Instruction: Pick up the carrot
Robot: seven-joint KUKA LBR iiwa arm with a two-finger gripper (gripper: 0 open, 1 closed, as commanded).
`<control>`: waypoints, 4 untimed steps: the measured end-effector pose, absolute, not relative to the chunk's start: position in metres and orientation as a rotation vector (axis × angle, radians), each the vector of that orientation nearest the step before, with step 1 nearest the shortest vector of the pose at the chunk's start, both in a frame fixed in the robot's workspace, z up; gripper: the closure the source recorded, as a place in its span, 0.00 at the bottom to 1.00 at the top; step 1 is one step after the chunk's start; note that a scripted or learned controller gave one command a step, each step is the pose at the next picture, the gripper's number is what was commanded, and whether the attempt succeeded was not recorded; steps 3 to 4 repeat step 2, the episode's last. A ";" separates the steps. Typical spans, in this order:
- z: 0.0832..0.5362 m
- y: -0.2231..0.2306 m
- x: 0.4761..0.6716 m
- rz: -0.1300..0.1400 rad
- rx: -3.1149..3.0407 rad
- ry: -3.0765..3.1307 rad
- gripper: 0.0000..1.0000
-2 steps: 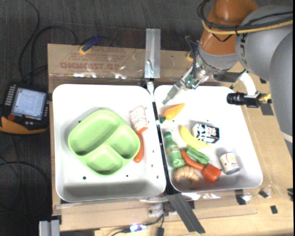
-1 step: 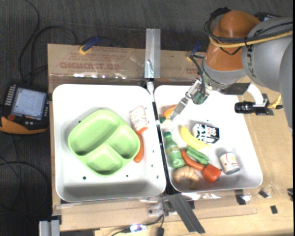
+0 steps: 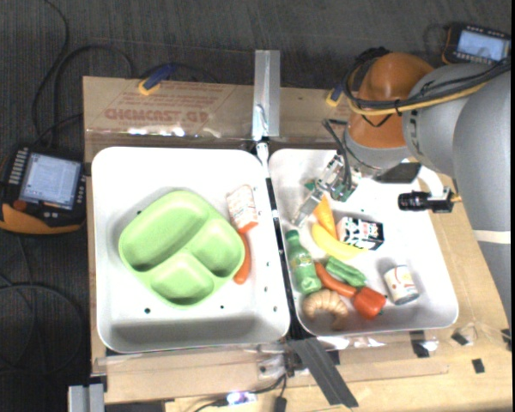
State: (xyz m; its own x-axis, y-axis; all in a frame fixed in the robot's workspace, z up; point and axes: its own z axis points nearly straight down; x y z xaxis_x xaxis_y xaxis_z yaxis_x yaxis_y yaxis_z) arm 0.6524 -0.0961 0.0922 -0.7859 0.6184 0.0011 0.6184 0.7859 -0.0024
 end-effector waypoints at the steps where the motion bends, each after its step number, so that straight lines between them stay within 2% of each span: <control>1: 0.099 -0.095 0.652 0.000 -1.027 -2.964 1.00; 2: 0.203 -0.050 0.620 0.000 -1.122 -2.931 1.00; 4: 0.203 -0.050 0.620 0.000 -1.122 -2.931 1.00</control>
